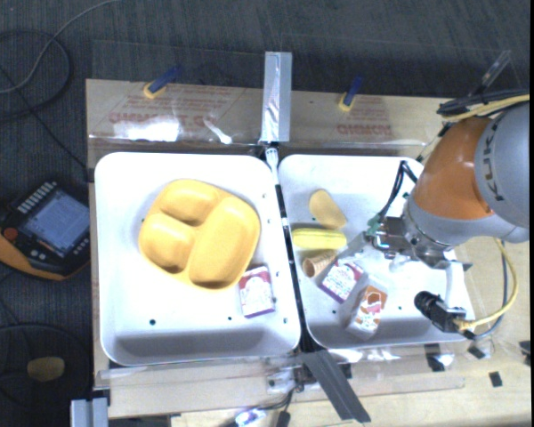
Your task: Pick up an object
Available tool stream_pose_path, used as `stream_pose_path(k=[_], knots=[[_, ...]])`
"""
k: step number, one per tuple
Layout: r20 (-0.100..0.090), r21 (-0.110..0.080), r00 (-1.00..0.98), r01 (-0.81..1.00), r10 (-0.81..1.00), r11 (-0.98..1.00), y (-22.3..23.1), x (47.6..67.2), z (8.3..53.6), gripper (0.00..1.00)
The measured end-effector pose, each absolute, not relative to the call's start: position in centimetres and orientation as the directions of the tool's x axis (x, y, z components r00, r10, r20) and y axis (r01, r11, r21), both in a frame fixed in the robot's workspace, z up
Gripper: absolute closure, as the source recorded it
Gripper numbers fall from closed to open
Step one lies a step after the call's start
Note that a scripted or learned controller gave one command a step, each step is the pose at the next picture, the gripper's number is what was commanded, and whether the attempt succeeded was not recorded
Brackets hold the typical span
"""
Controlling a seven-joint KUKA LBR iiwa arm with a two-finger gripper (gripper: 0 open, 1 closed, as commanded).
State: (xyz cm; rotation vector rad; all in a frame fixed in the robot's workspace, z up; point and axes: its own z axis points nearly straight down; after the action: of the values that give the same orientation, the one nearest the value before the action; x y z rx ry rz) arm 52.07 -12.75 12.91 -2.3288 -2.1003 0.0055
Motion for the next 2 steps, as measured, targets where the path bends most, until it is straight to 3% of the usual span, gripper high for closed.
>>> stream_pose_path(k=[1, 2], knots=[[0.000, 0.037, -0.030, 0.999, 1.000, 0.030, -13.4, 49.8, 9.8, 0.00], [-0.002, 0.009, -0.155, 0.988, 0.988, 0.155, -11.5, 59.0, 9.1, 0.00]])
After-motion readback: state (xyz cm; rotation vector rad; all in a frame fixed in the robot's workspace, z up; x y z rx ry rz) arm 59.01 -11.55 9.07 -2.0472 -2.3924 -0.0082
